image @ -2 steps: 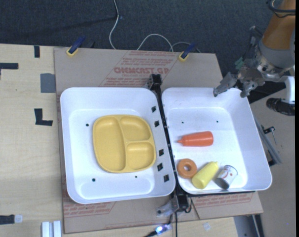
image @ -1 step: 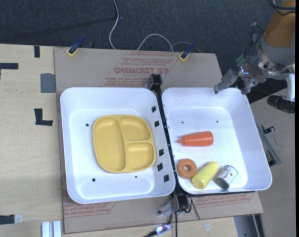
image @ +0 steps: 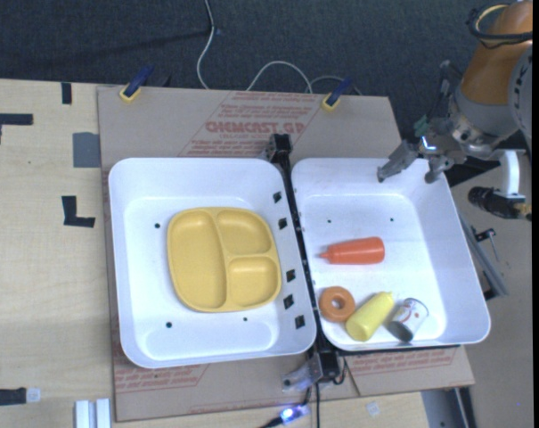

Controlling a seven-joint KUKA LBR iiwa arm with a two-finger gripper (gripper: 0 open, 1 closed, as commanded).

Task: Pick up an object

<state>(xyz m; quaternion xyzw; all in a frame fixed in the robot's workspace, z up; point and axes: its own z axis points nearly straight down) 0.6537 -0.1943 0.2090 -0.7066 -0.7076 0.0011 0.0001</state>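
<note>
Grey arm (image: 496, 78) w/ orange band, silver wrist, two dark metal fingers (image: 396, 168) on gripper (image: 412, 171).

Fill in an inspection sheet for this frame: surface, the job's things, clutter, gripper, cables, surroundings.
Surface: wooden bench with a cardboard sheet under two white bins.
Job's things: right bin holds an orange carrot, an orange ring, a yellow bottle-shaped toy and a small grey-and-clear item; left bin holds a yellow divided plate.
Clutter: black tape marks on the bench; nothing else seen.
Gripper: gripper above the right bin's far right corner, fingers spread, nothing between them.
Cables: white cable trailing behind the bins.
Surroundings: dark carpet.
</note>
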